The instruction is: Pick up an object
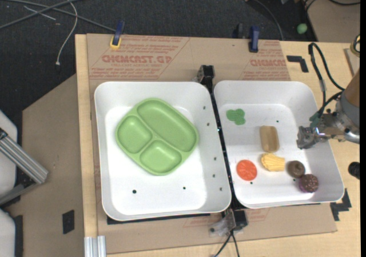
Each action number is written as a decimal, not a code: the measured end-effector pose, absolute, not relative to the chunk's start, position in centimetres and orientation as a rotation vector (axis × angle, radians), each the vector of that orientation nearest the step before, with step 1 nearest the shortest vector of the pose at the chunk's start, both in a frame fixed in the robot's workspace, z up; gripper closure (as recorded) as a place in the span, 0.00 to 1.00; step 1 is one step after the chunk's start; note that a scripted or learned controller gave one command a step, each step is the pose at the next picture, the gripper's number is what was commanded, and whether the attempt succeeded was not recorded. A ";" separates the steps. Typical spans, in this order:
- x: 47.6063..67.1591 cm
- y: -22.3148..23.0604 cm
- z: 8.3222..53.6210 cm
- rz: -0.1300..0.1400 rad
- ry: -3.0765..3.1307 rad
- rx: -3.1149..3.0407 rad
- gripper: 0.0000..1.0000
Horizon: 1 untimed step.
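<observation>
Purple fruit (309,183), brown donut (295,168) just below claw (307,136).

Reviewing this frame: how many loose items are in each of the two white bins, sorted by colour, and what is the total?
Green: 2 (divided plate in the left bin, small green piece in the right bin)
Tan: 1
Yellow: 1
Orange-red: 1
Brown: 1
Dark maroon: 1
Total: 7

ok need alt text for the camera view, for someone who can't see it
A robot gripper hovers at the right edge of the right white bin, which holds small toy foods: green, tan, yellow, orange, brown and dark red pieces. The left white bin holds a green divided plate.
</observation>
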<state>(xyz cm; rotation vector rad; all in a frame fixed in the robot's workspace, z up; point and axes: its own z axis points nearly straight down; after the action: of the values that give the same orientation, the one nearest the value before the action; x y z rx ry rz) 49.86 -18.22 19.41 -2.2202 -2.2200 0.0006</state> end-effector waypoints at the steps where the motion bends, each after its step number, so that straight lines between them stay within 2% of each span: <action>1: 49.9 -18.2 19.4 0.000 -2.220 -2.220 0.00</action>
<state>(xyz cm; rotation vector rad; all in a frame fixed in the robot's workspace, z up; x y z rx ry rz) 49.88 -18.22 19.42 -2.2203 -2.2203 0.0003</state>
